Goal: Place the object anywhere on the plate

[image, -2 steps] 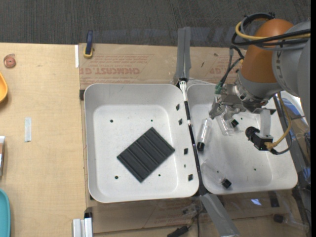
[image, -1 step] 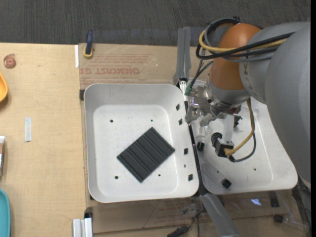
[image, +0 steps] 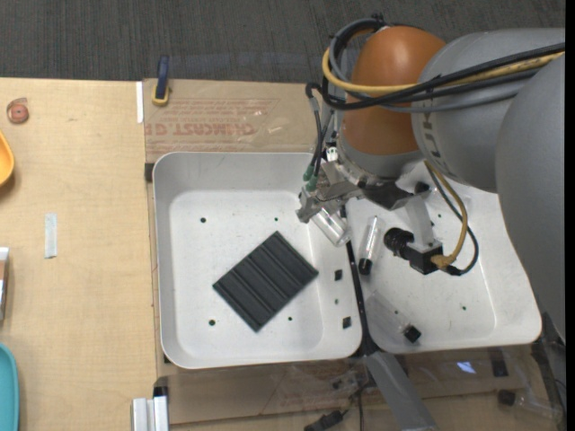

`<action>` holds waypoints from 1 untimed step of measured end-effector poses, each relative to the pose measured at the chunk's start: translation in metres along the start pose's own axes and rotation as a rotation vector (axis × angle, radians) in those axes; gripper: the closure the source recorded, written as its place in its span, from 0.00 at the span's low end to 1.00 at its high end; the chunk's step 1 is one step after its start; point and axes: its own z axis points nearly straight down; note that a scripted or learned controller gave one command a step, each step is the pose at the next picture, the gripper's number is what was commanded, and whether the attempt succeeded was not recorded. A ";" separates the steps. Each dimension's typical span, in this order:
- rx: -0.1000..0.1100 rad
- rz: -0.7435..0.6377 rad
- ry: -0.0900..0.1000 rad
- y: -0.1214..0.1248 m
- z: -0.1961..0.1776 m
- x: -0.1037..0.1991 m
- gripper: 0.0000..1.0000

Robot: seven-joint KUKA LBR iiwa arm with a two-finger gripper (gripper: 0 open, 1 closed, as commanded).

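Claw [image: 331,224] hangs at the right edge of the left bin [image: 180,173], near that bin's far right corner, just beside the wall it shares with the right bin [image: 503,321]. Metal fingers point down and toward the near side. Cannot tell whether they are spread or pressed together; nothing visible between them.

Arm [image: 485,97] reaches in from the right, grey, with the orange band [image: 391,83] above the wrist. Yellow and black cables [image: 454,232] loop around the wrist and trail over the right bin.

Plate [image: 266,279]: dark, ribbed, rectangular slab lying flat on the left bin's floor, turned on a diagonal, roughly mid-bin toward the near side. Apart from the claw, which sits beyond its far right corner.

Right bin: a slim silver pen-like stick [image: 368,243] with a dark tip lies close to the shared wall, just right of the claw. A small dark piece [image: 411,333] rests near the bin's near edge.

Bench [image: 72,241], left of the bins: bare wood-coloured surface, a small pale strip [image: 50,236] lying on it. Cardboard sheet [image: 225,119] under the far edge of the left bin, with a blue clamp [image: 162,79] at its far left corner.
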 end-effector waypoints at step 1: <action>0.000 0.000 0.000 0.000 0.000 0.000 0.00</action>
